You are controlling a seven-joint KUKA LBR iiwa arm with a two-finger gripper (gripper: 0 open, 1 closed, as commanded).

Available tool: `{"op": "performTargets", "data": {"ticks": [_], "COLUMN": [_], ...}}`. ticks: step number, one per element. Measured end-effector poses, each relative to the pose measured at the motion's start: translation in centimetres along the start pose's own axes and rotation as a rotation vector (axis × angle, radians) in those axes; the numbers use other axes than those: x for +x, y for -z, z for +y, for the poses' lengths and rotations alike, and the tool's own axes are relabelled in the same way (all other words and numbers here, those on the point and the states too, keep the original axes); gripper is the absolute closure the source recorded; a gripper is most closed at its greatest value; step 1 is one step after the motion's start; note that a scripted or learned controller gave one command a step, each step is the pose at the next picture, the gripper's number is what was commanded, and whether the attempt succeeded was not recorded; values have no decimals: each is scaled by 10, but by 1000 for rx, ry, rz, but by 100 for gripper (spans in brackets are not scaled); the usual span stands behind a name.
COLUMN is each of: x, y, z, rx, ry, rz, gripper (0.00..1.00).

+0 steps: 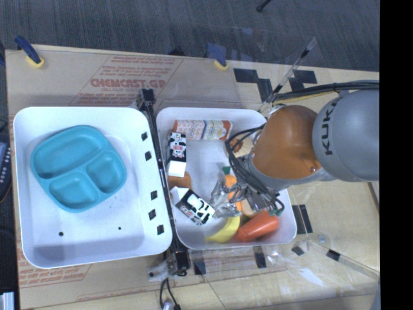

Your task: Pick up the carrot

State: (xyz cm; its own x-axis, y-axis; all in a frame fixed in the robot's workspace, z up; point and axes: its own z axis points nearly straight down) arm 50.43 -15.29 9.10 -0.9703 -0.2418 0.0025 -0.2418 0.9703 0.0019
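The carrot (228, 181) is a small orange piece with a green top, lying in the middle of the right bin (206, 152). Most of it is hidden under the wrist. The gripper (227, 200) points down into this bin right over the carrot's lower end, with the orange wrist band (284, 150) above it. Cables and metal parts hide where the gripper meets the carrot, so I cannot tell whether it touches or holds it.
Around the gripper lie a yellow banana (224, 230), a red-orange vegetable (259, 225), a black-and-white box (195, 208), a white block (177, 168) and a printed carton (202, 129). The left bin (84, 237) holds a blue divided plate (77, 166).
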Motion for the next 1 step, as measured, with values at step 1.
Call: {"op": "performTargets", "data": {"ticks": [1], "x": [-20], "y": [104], "z": [68], "rx": [1], "ry": [-432], "rz": [-11], "gripper": [100]}}
